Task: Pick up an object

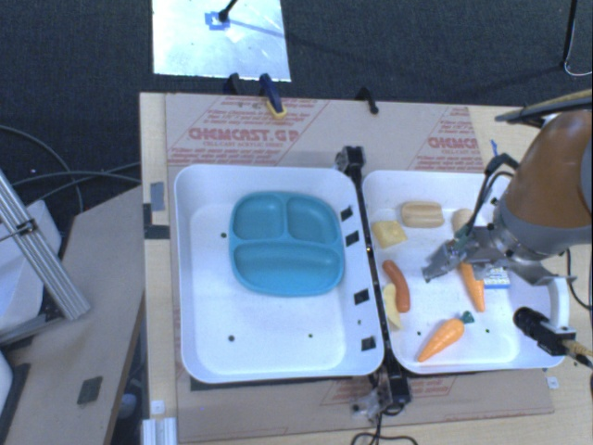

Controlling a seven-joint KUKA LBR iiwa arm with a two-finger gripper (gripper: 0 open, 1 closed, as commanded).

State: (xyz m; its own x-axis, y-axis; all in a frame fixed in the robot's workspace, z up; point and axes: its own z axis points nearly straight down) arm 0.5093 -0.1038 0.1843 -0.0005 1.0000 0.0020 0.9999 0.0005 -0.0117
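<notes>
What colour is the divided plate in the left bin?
Light blue, a plain divided plate with three compartments, seen clearly in the camera view.

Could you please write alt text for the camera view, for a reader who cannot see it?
A grey and orange robot arm reaches from the right over the right white bin, its gripper above toy food: carrots, a sausage and bread. The left white bin holds a blue divided plate.

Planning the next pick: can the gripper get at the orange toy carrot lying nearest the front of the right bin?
Probably yes. The orange toy carrot lies by itself on the floor of the right white bin, uncovered, and the gripper hangs just above it.
</notes>
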